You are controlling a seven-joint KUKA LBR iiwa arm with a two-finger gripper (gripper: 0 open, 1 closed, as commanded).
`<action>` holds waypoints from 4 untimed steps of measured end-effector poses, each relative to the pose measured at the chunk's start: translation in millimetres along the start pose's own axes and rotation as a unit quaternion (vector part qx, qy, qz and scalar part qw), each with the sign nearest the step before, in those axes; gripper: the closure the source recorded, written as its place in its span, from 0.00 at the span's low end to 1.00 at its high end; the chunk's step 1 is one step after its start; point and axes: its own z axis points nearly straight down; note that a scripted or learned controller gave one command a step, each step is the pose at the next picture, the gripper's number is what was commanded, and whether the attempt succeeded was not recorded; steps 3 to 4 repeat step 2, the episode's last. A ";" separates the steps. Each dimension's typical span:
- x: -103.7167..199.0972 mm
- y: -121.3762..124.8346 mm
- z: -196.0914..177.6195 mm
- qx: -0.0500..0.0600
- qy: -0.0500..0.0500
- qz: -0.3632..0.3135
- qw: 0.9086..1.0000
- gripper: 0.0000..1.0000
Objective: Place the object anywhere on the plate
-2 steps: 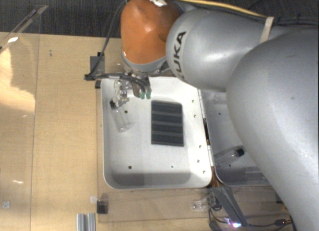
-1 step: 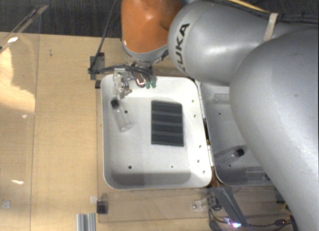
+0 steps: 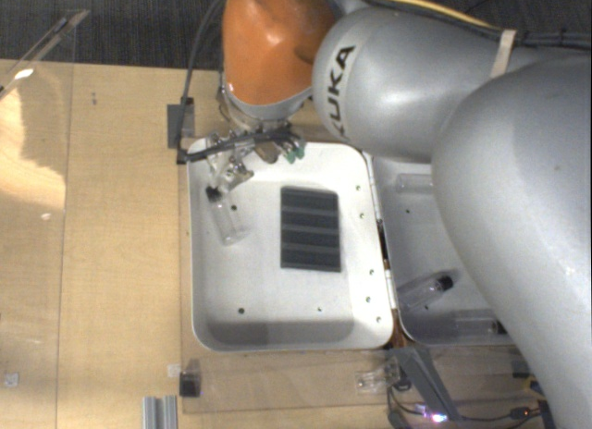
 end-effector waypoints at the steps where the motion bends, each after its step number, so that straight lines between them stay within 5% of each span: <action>1: -2.4 -1.0 76.0 0.003 -0.005 -0.155 0.988 1.00; 2: -6.8 -0.9 59.6 0.004 -0.014 -0.154 0.988 1.00; 4: -6.8 -0.9 59.6 0.004 -0.014 -0.154 0.988 1.00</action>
